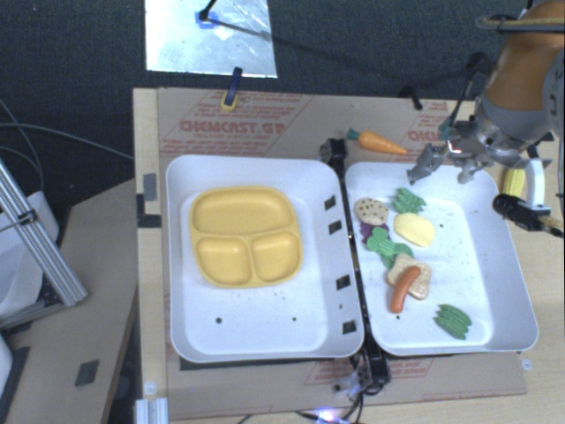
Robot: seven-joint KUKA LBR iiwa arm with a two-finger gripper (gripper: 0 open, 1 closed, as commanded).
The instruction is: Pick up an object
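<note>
Camera view: hot dog (403, 289) long axis near-vertical, tilted; claw (446, 169) above bin.

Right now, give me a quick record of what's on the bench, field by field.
left bin: holds a yellow divided tray
right bin: toy foods, among them a sausage, a pale yellow piece, a cookie, green pods
outside the bins: a carrot on the cardboard behind the right bin
gripper: over the right bin's back edge, open, nothing between its fingers
</note>
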